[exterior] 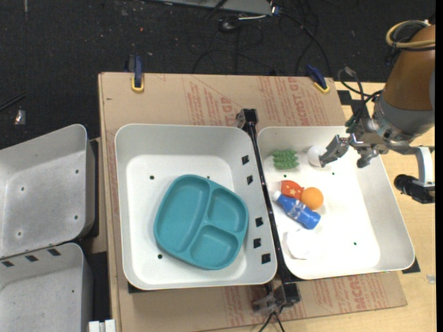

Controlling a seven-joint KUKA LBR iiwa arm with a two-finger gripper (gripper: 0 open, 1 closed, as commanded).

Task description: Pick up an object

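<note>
In the right bin (387,206) lie a green ridged piece (284,160), a small white round object (315,156), a red piece (291,187), an orange ball (312,198), a blue bottle (299,211) and a flat white item (298,245). My gripper (350,152) hangs over the bin's far right part, open, its two fingers spread with nothing between them. The left fingertip is just right of the white round object. A teal divided plate (201,221) rests in the left bin (135,185).
The two bins meet along a black divider (261,199). They sit on a cardboard sheet (187,99) held by clamps at the far edge. Spare white bins (41,185) lie off to the left. Cables run behind the bench.
</note>
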